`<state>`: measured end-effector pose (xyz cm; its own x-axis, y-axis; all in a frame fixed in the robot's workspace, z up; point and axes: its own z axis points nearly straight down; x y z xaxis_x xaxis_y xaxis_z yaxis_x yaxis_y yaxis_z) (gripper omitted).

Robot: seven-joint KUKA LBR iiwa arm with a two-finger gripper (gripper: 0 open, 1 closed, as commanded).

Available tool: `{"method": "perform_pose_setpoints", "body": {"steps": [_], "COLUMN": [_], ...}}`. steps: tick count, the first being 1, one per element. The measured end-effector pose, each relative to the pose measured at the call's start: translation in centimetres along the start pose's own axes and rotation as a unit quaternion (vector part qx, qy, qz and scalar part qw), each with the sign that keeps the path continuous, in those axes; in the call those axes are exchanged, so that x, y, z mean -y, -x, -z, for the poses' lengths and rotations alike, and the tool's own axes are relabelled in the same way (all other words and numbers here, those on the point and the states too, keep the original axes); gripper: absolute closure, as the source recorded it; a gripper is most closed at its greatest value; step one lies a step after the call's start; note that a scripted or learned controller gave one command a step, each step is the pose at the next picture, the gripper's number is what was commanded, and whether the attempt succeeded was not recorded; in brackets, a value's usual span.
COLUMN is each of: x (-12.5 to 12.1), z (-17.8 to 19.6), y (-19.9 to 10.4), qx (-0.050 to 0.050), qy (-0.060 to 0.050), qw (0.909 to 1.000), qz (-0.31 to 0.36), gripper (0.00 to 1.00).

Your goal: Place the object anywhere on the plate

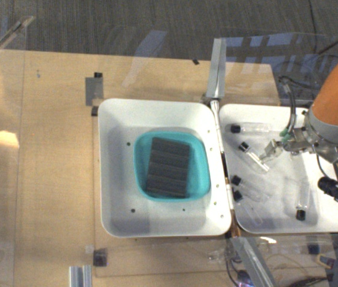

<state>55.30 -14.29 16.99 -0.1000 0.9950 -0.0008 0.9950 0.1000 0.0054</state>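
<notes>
On the teal plate (201,165) a dark ridged block (169,167) is already set; the claw (274,150), at 3 o'clock, is seen released.

No writing, label, brand mark or number can be read anywhere here. The dark ribbed block (169,167) on the teal plate (201,171) carries only plain ridges, and the walls of the two white bins (112,160) bear small dark dots but no print. The wooden desk (43,160) shows bare grain and glare, without any sign.
</notes>
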Motion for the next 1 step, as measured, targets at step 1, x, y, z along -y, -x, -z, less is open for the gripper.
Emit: {"method": "perform_pose_setpoints", "body": {"steps": [1], "x": [-0.20], "z": [-5.92], "y": [6.59], "qx": [0.006], "qy": [0.012], "qw": [0.9998], "qz": [0.013], "gripper": [0.00]}}
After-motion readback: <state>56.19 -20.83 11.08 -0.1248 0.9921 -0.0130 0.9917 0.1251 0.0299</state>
